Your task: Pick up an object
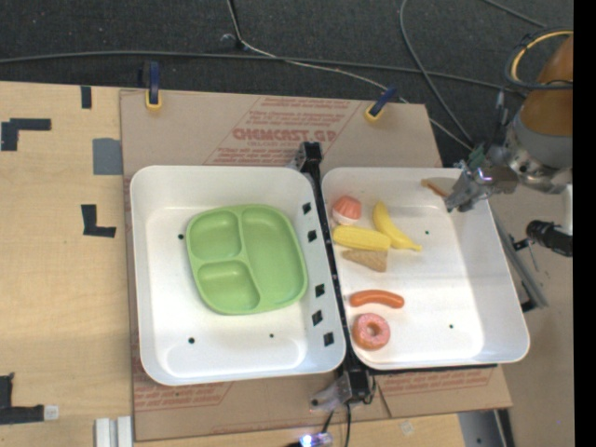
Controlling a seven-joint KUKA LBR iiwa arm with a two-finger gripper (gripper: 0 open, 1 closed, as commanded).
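the fingers (463, 196) hang over the far right corner of the right bin (484, 287); whether they are spread or closed cannot be told. nothing sits between them. toward the bin's left side, well apart from the fingers, lie a banana (393, 226), a corn cob (361, 238), a peach (346, 209), a sausage (376, 298) and a pink donut (372, 330).

1. Bench (56, 250): light wood surface, carrying black tape marks (93, 220) and a grey patch (107, 155) on the left
2. Cardboard sheet (279, 128) with red print lies on the bench, held at its far edge by two yellow-and-blue clamps (152, 87)
3. Dark carpet-like floor (307, 17) beyond the bench, crossed by black cables (233, 35)
4. Lighting even, shadows soft
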